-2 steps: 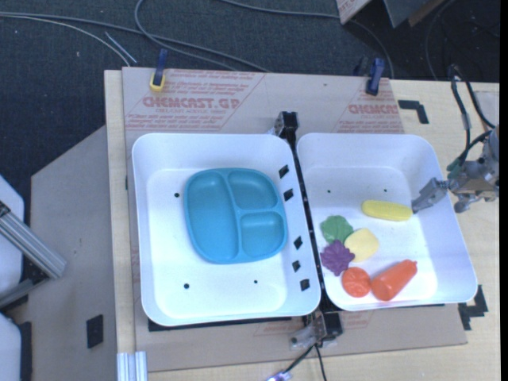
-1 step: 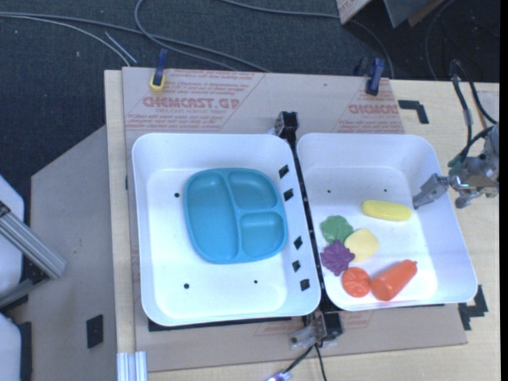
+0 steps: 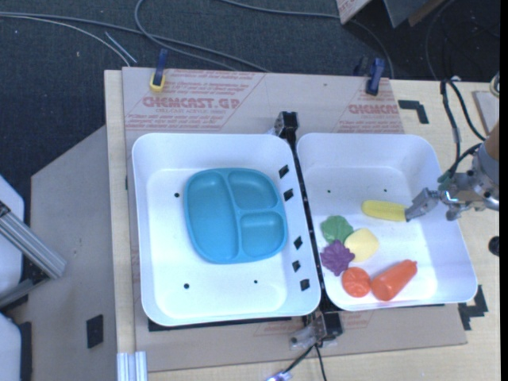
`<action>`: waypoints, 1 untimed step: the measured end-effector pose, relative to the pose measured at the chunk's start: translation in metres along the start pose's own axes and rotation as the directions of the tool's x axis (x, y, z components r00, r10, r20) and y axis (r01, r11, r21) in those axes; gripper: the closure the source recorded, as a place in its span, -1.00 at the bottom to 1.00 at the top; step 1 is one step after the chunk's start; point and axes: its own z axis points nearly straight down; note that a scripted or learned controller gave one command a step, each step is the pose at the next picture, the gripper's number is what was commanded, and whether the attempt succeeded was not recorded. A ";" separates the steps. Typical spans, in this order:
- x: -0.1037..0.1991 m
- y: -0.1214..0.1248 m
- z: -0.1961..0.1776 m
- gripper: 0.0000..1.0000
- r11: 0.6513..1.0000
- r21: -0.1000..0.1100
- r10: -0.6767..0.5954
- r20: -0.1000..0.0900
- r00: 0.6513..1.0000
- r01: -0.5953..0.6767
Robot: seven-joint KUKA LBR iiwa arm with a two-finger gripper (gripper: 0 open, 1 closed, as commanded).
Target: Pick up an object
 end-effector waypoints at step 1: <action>0.000 -0.011 0.054 -1.00 1.000 0.002 0.000 -0.003 1.000 0.000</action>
